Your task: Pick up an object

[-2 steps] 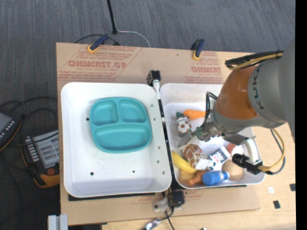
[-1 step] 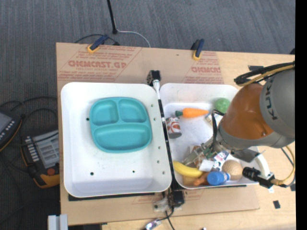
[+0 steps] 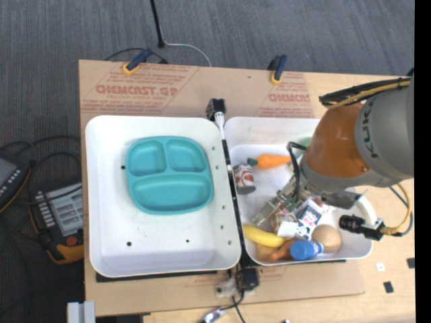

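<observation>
Just beside the gripper (image 3: pixel 269 210), a curved, glossy yellow banana (image 3: pixel 261 235).

The grey arm (image 3: pixel 394 130) is reaching in from the right, orange band (image 3: pixel 337 147) bulking over the wrist, and the gripper (image 3: pixel 273 207) is pointing down-left, low, its metal fingers hard to read.

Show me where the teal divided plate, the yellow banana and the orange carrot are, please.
Teal divided plastic plate (image 3: pixel 168 173): camera view, on the ridge between its compartments.
Yellow banana (image 3: pixel 261 235): camera view, middle of its curved body.
Orange carrot (image 3: pixel 275 160): camera view, middle of its orange body.
</observation>
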Robot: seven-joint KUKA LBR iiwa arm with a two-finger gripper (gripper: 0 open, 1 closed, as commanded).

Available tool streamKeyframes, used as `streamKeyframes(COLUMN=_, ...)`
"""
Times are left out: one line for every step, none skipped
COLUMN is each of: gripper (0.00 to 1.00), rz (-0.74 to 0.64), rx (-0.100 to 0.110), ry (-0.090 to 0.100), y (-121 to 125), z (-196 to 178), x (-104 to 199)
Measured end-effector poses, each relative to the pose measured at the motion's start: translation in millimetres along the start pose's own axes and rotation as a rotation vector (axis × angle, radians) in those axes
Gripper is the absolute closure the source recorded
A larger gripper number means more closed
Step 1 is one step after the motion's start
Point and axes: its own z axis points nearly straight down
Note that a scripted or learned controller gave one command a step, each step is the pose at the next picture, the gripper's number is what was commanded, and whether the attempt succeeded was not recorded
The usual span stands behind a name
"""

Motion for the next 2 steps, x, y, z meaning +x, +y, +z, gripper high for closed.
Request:
streamKeyframes(gripper=1.0, rz=0.001, rx=-0.009, ry=-0.007, y=2.7, z=-11.4, x=-1.4)
streamKeyframes(gripper=1.0, rz=-0.382, rx=-0.008, ry=-0.01, y=4.5, z=-2.1, x=-4.6)
